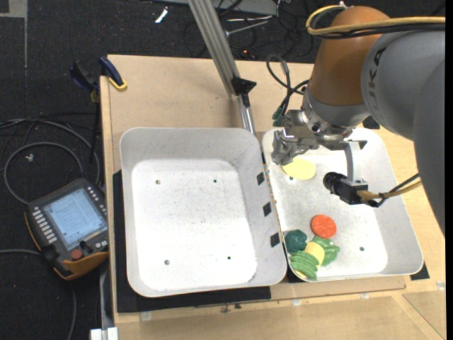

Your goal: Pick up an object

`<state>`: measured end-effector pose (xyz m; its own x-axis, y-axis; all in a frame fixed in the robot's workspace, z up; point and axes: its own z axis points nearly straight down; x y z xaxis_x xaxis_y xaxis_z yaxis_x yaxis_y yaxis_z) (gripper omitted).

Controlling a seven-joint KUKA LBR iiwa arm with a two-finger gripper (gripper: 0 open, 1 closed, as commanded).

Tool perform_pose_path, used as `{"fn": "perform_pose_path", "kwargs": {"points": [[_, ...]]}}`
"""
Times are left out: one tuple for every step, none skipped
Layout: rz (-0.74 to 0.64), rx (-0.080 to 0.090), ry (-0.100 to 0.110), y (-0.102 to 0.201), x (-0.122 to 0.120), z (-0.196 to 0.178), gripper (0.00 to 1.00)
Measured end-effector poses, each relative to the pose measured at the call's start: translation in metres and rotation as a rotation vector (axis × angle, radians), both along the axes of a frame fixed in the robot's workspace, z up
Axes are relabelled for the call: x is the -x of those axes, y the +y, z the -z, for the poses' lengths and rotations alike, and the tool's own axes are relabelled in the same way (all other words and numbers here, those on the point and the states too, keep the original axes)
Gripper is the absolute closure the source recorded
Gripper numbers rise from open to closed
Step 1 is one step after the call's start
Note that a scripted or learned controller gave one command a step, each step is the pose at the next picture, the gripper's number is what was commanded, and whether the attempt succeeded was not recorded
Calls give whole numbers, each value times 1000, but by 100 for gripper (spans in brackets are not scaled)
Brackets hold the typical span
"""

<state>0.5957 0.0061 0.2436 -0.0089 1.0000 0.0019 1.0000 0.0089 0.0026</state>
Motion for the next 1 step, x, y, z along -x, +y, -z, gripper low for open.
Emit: {"fn": "perform_pose_path", "kwargs": {"points": [[0,0,0,57,-15,-5,100]]}}
